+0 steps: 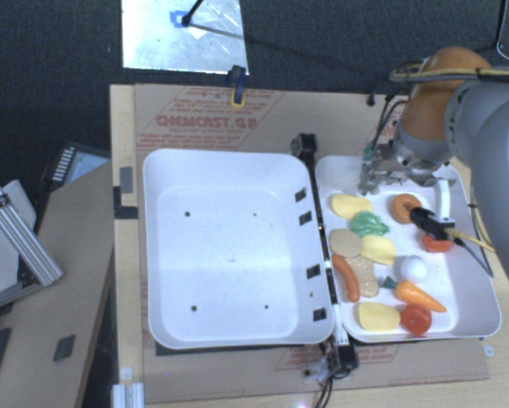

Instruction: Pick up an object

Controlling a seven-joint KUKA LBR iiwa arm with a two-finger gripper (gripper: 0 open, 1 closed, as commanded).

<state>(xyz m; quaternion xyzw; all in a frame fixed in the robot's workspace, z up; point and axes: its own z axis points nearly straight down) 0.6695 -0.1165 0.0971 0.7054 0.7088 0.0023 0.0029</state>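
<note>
Your gripper (375, 177) hangs over the right bin's (483, 313) far-left corner, above the yellow piece (350, 205); whether it is open you cannot tell. Toy food crowds that bin: green leafy piece (370, 223), doughnut (404, 207), sausage (347, 277), white egg (414, 268), carrot (420, 295), tomato (416, 319). The left bin (165, 177) beside it offers smooth white open floor.

Even overhead light washes my two shallow white plastic bins (229, 164) pale; soft focus, faint shadows.
</note>
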